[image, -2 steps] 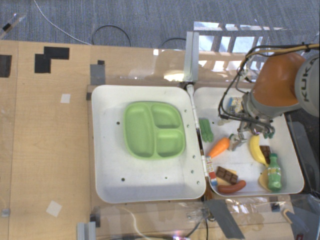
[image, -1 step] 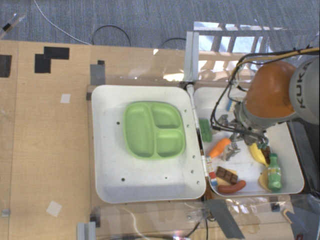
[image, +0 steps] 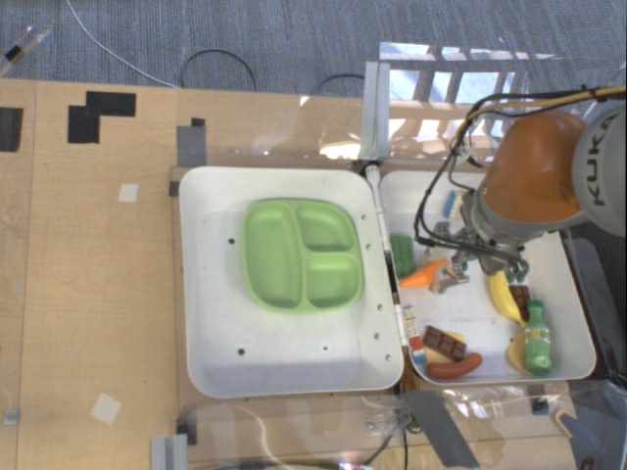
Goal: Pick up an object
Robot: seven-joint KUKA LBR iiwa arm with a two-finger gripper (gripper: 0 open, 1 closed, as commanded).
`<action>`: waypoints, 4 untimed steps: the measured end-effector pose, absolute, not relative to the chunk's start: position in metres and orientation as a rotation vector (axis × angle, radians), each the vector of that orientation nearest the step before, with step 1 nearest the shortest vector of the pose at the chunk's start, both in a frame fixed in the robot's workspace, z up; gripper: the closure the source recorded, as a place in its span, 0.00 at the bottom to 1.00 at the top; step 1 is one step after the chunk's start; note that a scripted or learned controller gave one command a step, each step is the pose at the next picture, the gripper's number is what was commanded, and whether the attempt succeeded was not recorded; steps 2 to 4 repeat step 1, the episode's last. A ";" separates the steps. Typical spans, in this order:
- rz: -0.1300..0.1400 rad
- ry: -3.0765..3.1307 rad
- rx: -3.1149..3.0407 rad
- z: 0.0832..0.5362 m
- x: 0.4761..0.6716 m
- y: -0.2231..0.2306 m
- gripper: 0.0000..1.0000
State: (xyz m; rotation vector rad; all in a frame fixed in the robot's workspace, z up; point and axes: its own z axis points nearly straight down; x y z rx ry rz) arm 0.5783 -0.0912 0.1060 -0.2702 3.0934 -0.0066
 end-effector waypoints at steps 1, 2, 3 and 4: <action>-0.011 3.024 -0.794 0.209 0.571 -0.139 1.00; -0.011 3.024 -0.794 0.209 0.571 -0.139 1.00; -0.011 3.024 -0.794 0.209 0.571 -0.139 1.00; -0.011 3.024 -0.794 0.209 0.571 -0.139 1.00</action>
